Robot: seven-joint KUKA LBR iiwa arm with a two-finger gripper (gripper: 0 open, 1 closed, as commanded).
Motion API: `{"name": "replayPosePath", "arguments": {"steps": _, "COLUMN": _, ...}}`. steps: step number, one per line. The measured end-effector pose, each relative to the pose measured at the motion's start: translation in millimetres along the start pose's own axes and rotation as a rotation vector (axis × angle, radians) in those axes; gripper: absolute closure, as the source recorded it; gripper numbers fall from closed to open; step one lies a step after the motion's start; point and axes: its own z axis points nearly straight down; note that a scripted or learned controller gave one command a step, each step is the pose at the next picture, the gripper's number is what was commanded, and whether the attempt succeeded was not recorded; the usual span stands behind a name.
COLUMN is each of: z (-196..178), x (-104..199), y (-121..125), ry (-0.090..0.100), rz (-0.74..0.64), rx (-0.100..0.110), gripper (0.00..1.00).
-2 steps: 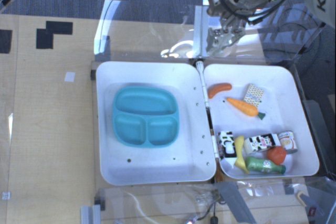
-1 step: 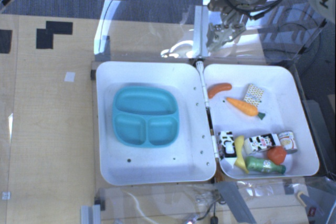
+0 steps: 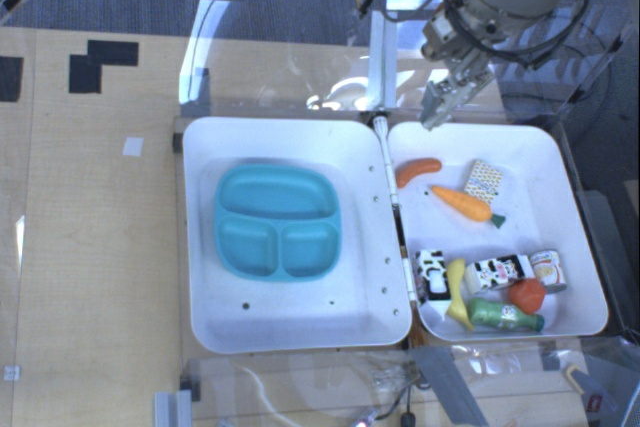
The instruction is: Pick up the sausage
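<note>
The sausage (image 3: 417, 171) is a short orange-red link lying in the right bin (image 3: 560, 165), near its far left corner, close to the divider between the bins. My gripper (image 3: 437, 107) hangs above the bin's far edge, up and slightly right of the sausage, apart from it. Its fingers point down and to the left with nothing between them.
In the right bin lie a carrot (image 3: 463, 203), a patterned small box (image 3: 484, 179), a black-and-white carton (image 3: 431, 274), a banana (image 3: 456, 291), a green bottle (image 3: 505, 316), a tomato (image 3: 526, 295) and a can (image 3: 546, 269). The left bin (image 3: 250, 320) holds a blue compartment tray (image 3: 277, 220).
</note>
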Motion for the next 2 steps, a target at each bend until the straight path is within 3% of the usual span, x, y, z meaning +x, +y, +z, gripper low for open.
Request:
{"name": "replayPosePath", "arguments": {"steps": 1, "z": -19, "x": -19, "y": -57, "ry": -0.003, "rz": -0.132, "rx": 0.002, "gripper": 1.0}}
{"name": "replayPosePath", "arguments": {"steps": 2, "z": -22, "x": -30, "y": -6, "ry": -0.001, "rz": -0.395, "rx": 0.0, "gripper": 1.0}}
